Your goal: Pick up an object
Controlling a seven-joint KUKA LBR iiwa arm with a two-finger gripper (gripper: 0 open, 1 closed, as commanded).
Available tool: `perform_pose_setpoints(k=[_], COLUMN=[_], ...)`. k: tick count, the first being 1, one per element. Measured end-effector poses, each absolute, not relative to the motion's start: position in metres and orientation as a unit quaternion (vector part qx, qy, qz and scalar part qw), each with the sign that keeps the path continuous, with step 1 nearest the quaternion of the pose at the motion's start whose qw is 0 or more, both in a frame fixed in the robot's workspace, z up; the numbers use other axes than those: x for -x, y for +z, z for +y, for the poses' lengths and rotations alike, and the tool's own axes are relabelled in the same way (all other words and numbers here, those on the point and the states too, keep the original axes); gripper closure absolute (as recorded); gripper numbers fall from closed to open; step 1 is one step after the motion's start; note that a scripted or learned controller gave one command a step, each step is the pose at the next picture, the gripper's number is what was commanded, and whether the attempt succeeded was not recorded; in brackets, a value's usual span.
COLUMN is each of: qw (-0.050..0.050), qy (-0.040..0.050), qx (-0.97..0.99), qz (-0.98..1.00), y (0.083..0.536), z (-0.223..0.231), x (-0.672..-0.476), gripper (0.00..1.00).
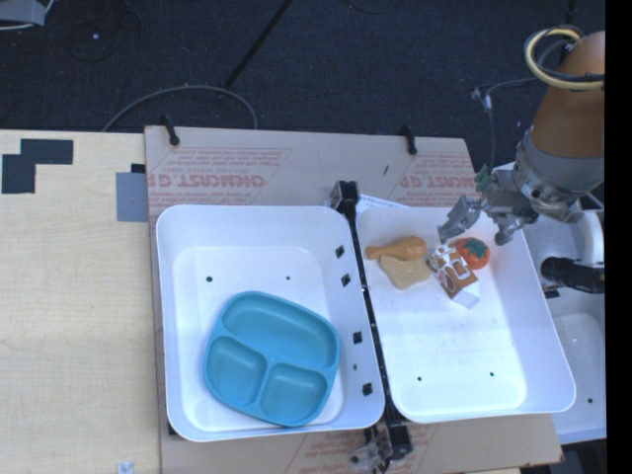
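Above the right white bin [513, 363], my gripper [482, 227] hangs spread and empty; descending, I judge it could snag the crinkly brown-and-white wrapper [455, 275] beside the small orange fruit-like ball [473, 253].

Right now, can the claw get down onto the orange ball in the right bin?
Probably yes. The claw hangs open just above the orange ball, nothing between them. The patterned packet touching the ball's left side may crowd one finger.

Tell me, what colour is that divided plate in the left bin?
Light blue plate, seen in the camera view.
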State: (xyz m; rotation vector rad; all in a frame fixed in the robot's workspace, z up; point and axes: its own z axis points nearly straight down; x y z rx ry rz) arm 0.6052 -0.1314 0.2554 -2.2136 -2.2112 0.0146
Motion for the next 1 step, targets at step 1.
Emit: perform_pose_setpoints(k=[1], qw=[0.001], qy=[0.0009], qx=[0.707], qz=[-0.707], y=[0.2628], z=[-0.1315], x=[-0.6072], gripper=[0.00])
